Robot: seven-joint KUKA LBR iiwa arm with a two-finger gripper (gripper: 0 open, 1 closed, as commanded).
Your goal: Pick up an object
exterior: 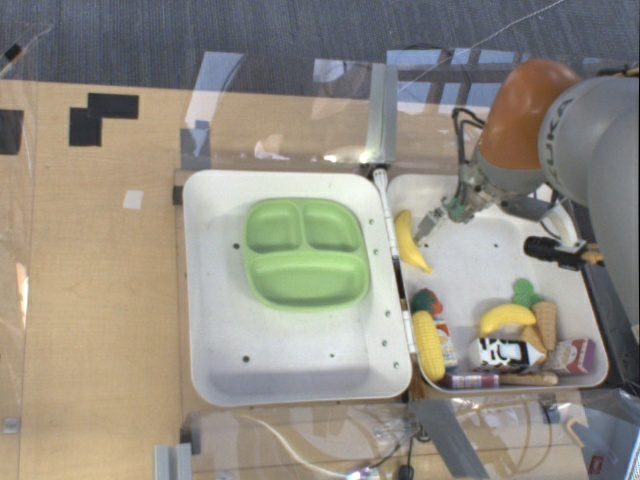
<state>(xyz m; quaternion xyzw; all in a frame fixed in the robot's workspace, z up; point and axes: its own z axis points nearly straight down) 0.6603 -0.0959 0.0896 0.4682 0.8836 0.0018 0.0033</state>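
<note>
Tool: the tool (428, 224) sits low in the upper left part of the right bin (480, 253), at the end of the grey arm (560, 128) that comes in from the right. Whether it is wide or narrow I cannot tell; nothing shows in its grip.
Nearest thing: a banana (409, 242) lies just beside the tool, along the bin's left wall, long axis running down the wall.
Further down the wall: a corn cob (428, 340), with a small red and green piece (425, 302) above it.
Lower right corner: a second banana (506, 317), an ice-cream cone (545, 325), a green leafy piece (524, 292), a black and white carton (503, 353), a small box (573, 356), crowded and touching.
Left bin: the left bin (220, 298) holds a green divided plate (303, 252).
Table: the table (90, 268) carries both bins.
Step in hand: by my reading, the approach to a pick, most likely the wall-side banana.
Next move: it calls for the tool to straddle the banana across its width, with room kept from the bin wall, then close and lift.
</note>
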